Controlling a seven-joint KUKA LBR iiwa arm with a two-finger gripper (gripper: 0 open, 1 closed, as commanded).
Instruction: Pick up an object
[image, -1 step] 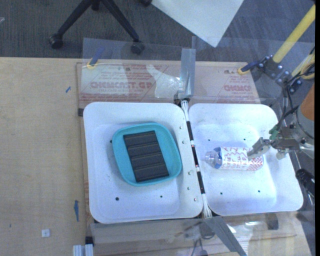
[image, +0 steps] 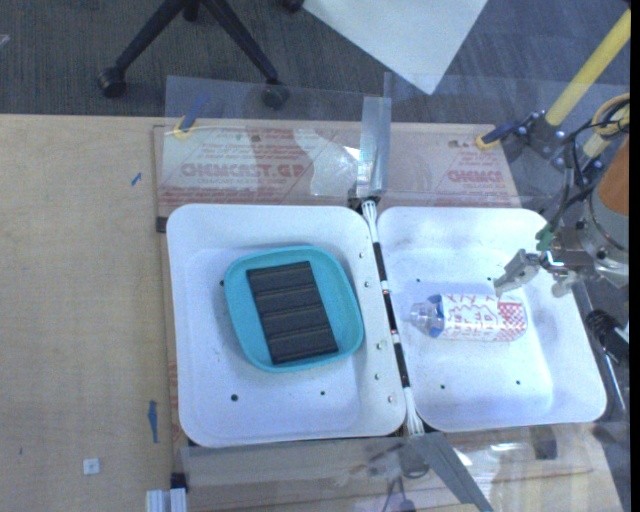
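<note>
Bottle (image: 470, 317) lies on its side in the right bin (image: 470, 395), cap end pointing left toward the divider, red-and-white label wrapped round the body. Looks like a small clear plastic bottle, probably empty or near it, so likely light, thin-walled and a bit crushable; round and smooth, so it may roll or squirt out if pinched off-centre. Best hold, by my read: across the labelled mid-body, fingers closing perpendicular to its long axis, not at the tapered neck or cap. End effector (image: 533, 270) sits above the right bin just up and right of the bottle's base end, near it but apart, nothing between the fingers. Fingers appear spread, one toward the bottle and one toward the bin's right wall, though the view is small. Arm enters from the right, with cables there. Left bin (image: 200, 400) holds a teal tray (image: 238, 320) with a dark ribbed block (image: 291, 311) lying in it, well apart from the end effector. Both bins rest on the wooden surface (image: 80, 300). Pick not yet made; the end effector needs to shift left and down over the label first.
</note>
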